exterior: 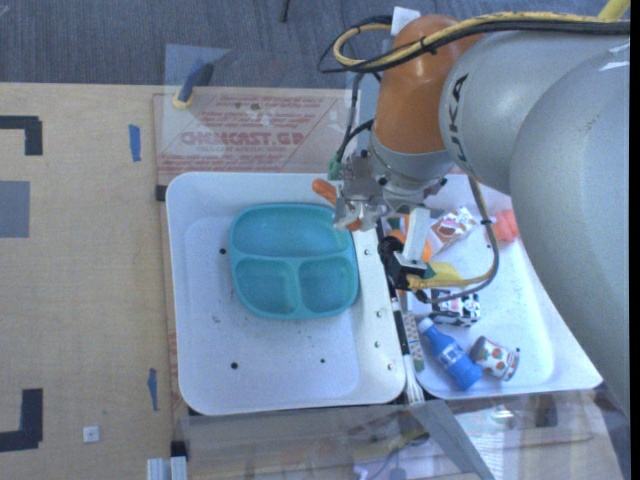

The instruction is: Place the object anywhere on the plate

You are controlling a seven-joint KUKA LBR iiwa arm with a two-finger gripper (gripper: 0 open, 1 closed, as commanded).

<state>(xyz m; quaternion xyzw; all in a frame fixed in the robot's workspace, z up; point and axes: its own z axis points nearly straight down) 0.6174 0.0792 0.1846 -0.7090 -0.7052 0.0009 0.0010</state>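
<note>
Teal three-compartment plate (293, 261) lies in the left bin (200, 368). The gripper (352, 208) hangs over the plate's upper right rim (whether its grip is apart or together cannot be told).

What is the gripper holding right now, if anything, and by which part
It cannot be told. The gripper hangs at the teal plate's upper right corner beside a small orange object, but no grasp is visible.
</note>
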